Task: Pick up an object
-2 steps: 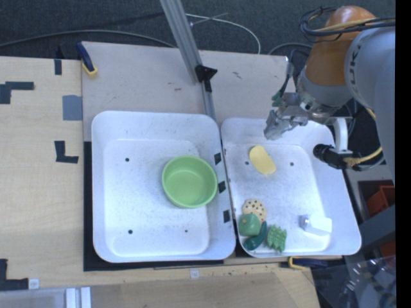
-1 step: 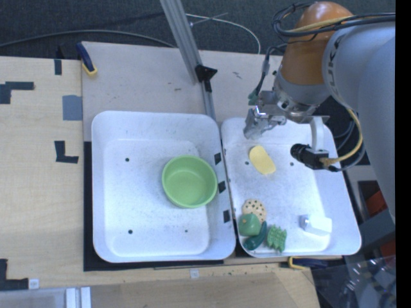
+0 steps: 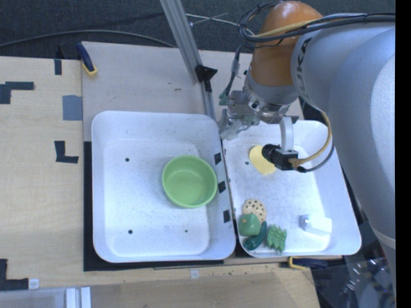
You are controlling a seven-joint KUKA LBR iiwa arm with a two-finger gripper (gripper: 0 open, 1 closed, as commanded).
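Hand [image 3: 232, 128] above right bin [image 3: 334, 233]

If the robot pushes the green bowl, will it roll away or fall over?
Probably neither. The green bowl sits upright, wide and low, in the left bin, so it would likely slide rather than tip. It looks like thin plastic, so it is probably light and stiff. The smooth bin floor may let it skid easily.

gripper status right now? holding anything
gripper: cannot be told from this view; it sits over the right bin's upper left corner, nothing visibly in it.
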